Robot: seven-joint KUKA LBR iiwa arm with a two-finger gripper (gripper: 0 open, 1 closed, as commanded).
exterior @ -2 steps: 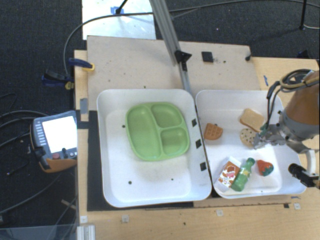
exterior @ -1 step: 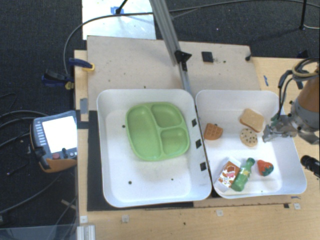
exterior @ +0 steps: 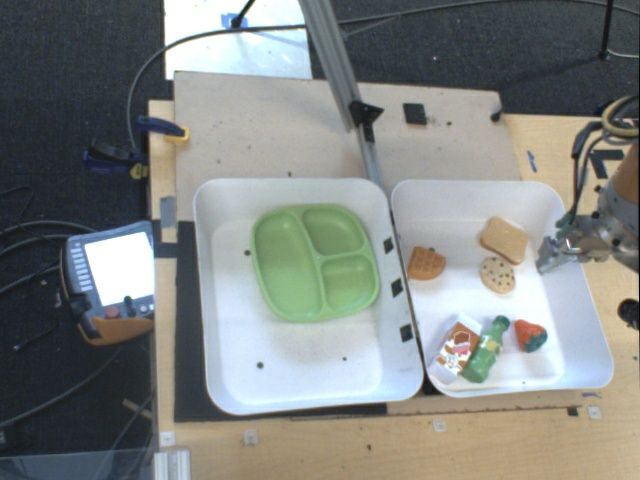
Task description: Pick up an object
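The right bin (exterior: 575, 298) holds several small items. A tan bread slice (exterior: 503, 238) lies at its upper middle, with a speckled cookie (exterior: 497, 275) just below it. An orange waffle-like piece (exterior: 426, 264) rests near the bin's left wall. At the front lie a small carton (exterior: 455, 351), a green bottle (exterior: 485, 350) and a red strawberry (exterior: 530, 336). My gripper (exterior: 556, 254) hangs at the bin's right side, just right of the bread slice, with nothing seen in it.
The left bin (exterior: 225, 368) holds a green divided plate (exterior: 314, 261). A grey pole (exterior: 335, 58) slants down to the seam between the bins. A tablet (exterior: 113, 273) and cables lie off the bench to the left.
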